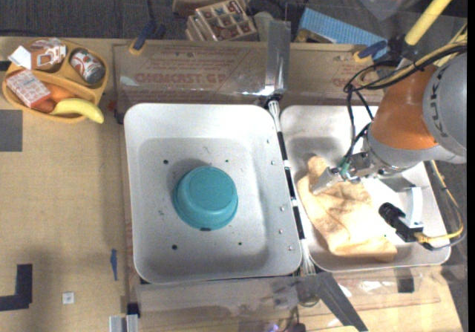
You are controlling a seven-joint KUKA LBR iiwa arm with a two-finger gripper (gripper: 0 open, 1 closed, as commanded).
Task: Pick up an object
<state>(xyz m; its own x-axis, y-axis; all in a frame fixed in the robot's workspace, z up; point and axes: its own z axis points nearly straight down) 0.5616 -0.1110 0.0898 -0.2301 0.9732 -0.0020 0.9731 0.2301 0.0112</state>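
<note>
Nearest the camera, the wooden bench [59,197] carries a black tape mark [22,286] at its front left corner and a small blue strip [113,264] just beside the left bin.

The left bin [148,122] holds one teal bowl [206,197], turned upside down near the middle of the floor, well clear of every wall. No label shows on it.

The right bin [312,119] holds a crumpled tan cloth [349,223] with brownish stains. It is spread from the bin's front right corner up toward the wall shared with the left bin.

The gripper [320,183] is low over the far left end of that cloth, just where the fabric bunches into a lump. Whether it is spread or closed cannot be told, nor whether it has hold of the fabric.

The grey arm [401,111] comes in from the right with its orange band above the bin. Dark letters on its casing read "KU" before the edge cuts them off.

Behind the bins lies a flat cardboard sheet [193,70] with red print that is too blurred to read for certain.

At the far left, a yellow dish [15,89] holds a banana [78,108], a small red-and-white box [26,87] and two tins [87,64]. Their labels are not legible.

Farthest off, on the dark floor, stand a wooden crate [223,18], a blue board [334,26] and a slanting yellow pole [441,0].
</note>
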